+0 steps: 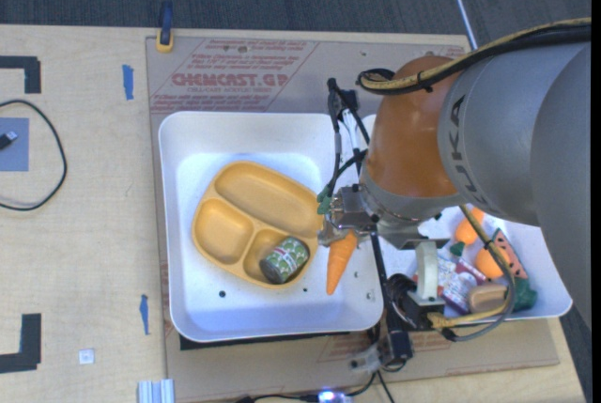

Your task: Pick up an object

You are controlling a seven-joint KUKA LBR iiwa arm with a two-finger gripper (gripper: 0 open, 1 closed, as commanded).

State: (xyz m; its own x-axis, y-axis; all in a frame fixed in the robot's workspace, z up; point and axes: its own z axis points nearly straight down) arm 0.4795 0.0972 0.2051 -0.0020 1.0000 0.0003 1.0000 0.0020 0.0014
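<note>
An orange carrot (338,266) lies tilted in the left bin (180,204), close to that bin's right wall. Its thick upper end runs up under my gripper (335,223), which is directly above it and touching or nearly touching it. A yellow divided plate (246,204) fills the middle of the left bin. A small green and grey can-like object (284,259) rests in the plate's lower compartment. The grey arm with its orange band (413,143) hides much of the right bin.
The right bin (554,298) holds several small things beside the arm: orange pieces (488,246), a printed packet (457,284), a tan piece (488,298). Loose cables hang by the wrist over the divider between the bins. The wooden bench stretches to the left.
</note>
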